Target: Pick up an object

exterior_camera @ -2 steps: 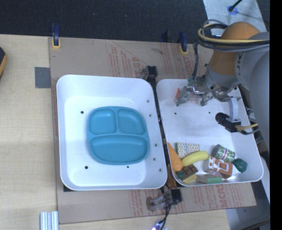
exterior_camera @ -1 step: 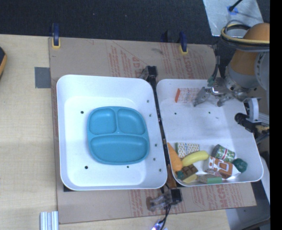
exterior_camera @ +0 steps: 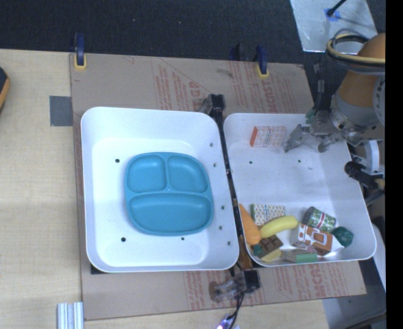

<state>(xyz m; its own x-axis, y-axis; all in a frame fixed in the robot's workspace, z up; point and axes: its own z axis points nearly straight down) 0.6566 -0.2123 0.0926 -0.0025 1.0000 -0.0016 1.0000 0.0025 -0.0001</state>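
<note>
Arm [exterior_camera: 356, 81] at right edge of camera view: rounded body, orange band wrapped over upper part, grey-white shell beneath. Yellow-rimmed dark ring sits at top — pale disc inside it. Thin dark cable loops across ring toward upper right. Lower down, wrist narrows into dark metal block with small greenish patch. Gripper [exterior_camera: 310, 140] — grey metal, angular, short splayed prongs spreading from central hub. Dark bracket-like piece with black cabling hangs below arm body at right, partly cut off by frame edge.

Divided plate [exterior_camera: 168, 192] in left bin [exterior_camera: 99, 245], toys heaped in right bin's [exterior_camera: 294, 177] near corner — small carton [exterior_camera: 266, 136] at its far side
</note>
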